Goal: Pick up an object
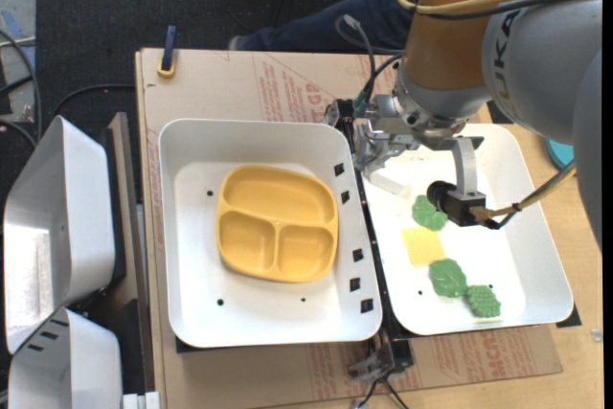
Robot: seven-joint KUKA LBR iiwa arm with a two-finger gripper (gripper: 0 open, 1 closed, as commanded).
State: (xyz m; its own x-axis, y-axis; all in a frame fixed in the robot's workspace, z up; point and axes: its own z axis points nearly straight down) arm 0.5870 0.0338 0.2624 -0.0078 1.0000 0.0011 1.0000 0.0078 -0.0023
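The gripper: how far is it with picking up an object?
Done: the gripper has reached the right bin. In hand: nothing seen held. Left: the green pieces, the yellow square and the yellow tray all lie untouched.

- One camera, fixed above the bench [239, 72], looks down at a slant.
- Both white bins [182, 206] sit in frame; the arm [508, 24] enters from the right.

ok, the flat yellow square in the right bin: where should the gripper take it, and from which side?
Probably from straight above, fingers across two opposite edges of the yellow square. It lies flat on the right bin floor, so only its thin edges offer a hold. A green piece touches its far edge and another green piece its near edge, so close across the left and right edges.
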